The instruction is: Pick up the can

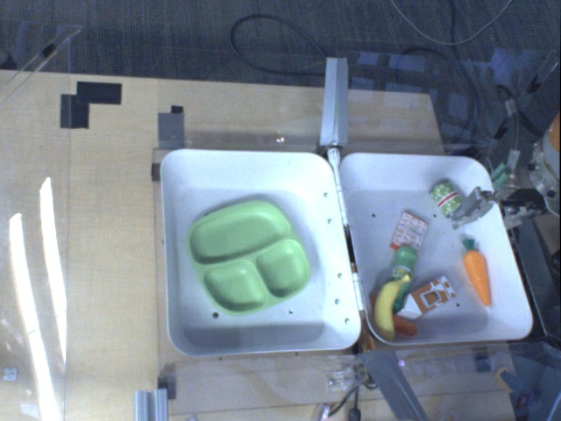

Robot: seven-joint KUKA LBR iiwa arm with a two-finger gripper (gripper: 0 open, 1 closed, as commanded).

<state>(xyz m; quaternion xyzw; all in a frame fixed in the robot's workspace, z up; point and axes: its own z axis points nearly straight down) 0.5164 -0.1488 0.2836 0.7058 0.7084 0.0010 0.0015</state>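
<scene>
1 arm on this rig, so nearness is not in question; we log only how the can (446,197) sits against the gripper (474,207). We take the can as landmark. It lies on its side in the far right part of the right bin (368,175), green-and-white label up, long axis running diagonally from the bin's far side toward the near right. The gripper sits just beside the can on its right and slightly nearer the camera, at the bin's right wall. We judge the coming move to be a short shift left and away from the camera, with the fingers turned across the can's long axis.

Below the can lie a red-printed card (410,229), a green bottle (404,262), a banana (386,303) and a small carton (433,296); a carrot (477,273) lies below and right of it. The green tray (250,257) sits well left in the left bin (175,261).

Hard to make out: the gripper is small, grey and blurred against the wall, so we cannot tell whether it is spread or closed. The arm is cut off at the frame edge.
</scene>
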